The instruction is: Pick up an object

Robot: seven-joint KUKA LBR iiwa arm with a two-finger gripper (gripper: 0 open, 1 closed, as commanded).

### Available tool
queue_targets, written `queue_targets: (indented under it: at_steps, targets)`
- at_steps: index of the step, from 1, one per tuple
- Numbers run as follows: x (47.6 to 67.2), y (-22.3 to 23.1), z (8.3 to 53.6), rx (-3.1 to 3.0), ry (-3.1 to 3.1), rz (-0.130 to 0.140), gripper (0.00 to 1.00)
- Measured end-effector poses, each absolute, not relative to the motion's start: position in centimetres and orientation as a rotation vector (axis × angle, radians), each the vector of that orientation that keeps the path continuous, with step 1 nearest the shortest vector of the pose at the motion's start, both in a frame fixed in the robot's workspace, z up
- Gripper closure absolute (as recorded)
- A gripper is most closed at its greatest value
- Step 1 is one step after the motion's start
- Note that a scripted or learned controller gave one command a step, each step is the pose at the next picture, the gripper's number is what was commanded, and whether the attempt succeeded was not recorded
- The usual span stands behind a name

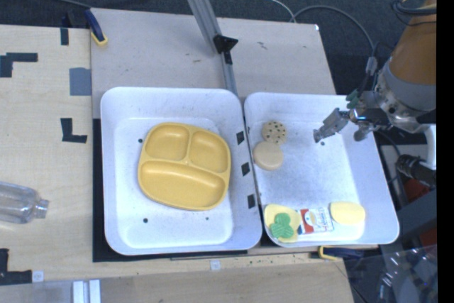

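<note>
Hovering over the right bin (369, 174), near its far right corner, the end effector (328, 130) carries nothing visible; whether it is released or clenched I cannot tell. Nearest candidates: a speckled cookie (274, 131) touching a plain tan cookie (268, 155) by the bin's left wall. Both look like light, rigid toy pieces, flat and low, so likely best pinched across the edges. A yellow divided plate (185, 165) sits in the left bin (113, 152).
</note>
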State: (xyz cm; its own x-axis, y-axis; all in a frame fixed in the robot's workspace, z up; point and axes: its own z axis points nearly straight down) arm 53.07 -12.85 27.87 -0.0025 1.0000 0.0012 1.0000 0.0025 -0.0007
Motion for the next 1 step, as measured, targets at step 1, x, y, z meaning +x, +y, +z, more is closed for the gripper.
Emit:
queue_targets:
  at_steps: [1]
  targets:
    - [49.98, -12.23, 18.44, -2.215, -2.214, 0.010, 0.00]
